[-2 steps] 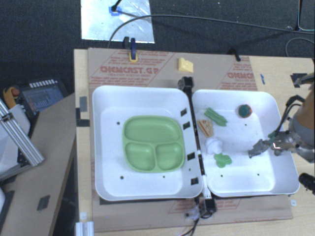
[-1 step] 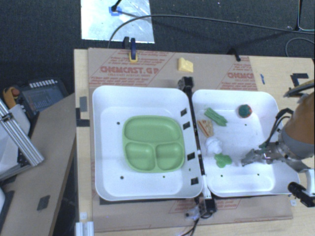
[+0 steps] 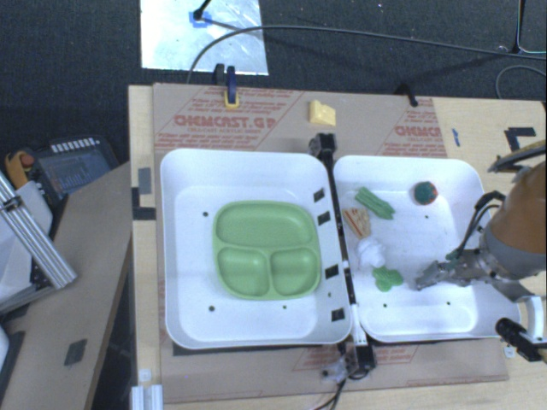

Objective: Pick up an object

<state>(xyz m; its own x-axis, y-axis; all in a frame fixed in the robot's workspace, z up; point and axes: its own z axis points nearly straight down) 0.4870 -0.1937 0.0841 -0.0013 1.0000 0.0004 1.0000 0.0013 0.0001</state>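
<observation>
The right bin (image 3: 427, 319) holds several small objects. A long green piece (image 3: 374, 202) lies near its far left, and a red and green ball (image 3: 425, 193) sits further right by the far wall. A tan wedge (image 3: 357, 221) rests against the left wall, with a white lump (image 3: 370, 252) below it and a small green lump (image 3: 387, 278) below that. My gripper (image 3: 425, 280) is low over the bin floor, just right of the small green lump. Nothing is visibly held.
The left bin (image 3: 184, 229) holds a green divided plate (image 3: 261, 248). The arm (image 3: 513, 233) covers the right bin's right side. A yellow block (image 3: 322, 113) and a yellow clamp (image 3: 231, 88) lie on the cardboard behind the bins.
</observation>
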